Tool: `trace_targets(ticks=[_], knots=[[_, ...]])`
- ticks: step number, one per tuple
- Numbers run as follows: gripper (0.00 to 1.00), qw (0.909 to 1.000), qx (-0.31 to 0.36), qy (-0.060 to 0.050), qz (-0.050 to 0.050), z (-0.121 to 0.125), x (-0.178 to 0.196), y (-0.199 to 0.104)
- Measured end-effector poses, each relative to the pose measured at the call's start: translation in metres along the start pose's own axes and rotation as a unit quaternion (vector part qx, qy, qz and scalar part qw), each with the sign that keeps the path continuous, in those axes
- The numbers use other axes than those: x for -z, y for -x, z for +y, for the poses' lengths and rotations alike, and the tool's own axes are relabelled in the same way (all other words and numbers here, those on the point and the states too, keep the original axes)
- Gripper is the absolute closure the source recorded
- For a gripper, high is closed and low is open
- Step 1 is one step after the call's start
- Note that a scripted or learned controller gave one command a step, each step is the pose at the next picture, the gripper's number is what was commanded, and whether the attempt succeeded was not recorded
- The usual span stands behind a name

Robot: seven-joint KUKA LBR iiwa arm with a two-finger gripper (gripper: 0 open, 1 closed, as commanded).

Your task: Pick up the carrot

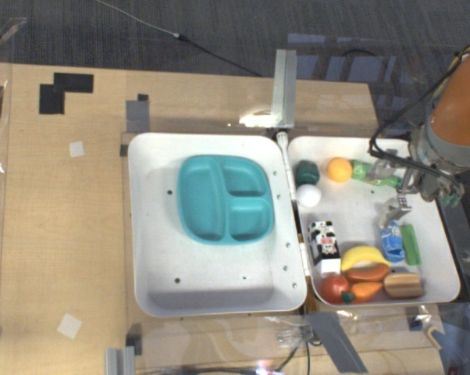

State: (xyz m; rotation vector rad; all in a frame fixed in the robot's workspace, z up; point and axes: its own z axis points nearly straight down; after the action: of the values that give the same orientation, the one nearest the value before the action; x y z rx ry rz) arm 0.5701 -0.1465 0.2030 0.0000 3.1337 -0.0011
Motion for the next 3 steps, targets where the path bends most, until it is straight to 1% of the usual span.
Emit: trace_targets(ticks=[1, 2, 3], knots=[[0.00, 0.9999, -0.014, -0.001, -0.006, 0.035, -0.112, -0.032], [0.00, 1.0000, 0.008, -0.002, -0.003, -0.045, -0.074, 0.010], [0.00, 0.9999, 0.015, 0.001, 0.002, -0.007, -0.098, -0.058]])
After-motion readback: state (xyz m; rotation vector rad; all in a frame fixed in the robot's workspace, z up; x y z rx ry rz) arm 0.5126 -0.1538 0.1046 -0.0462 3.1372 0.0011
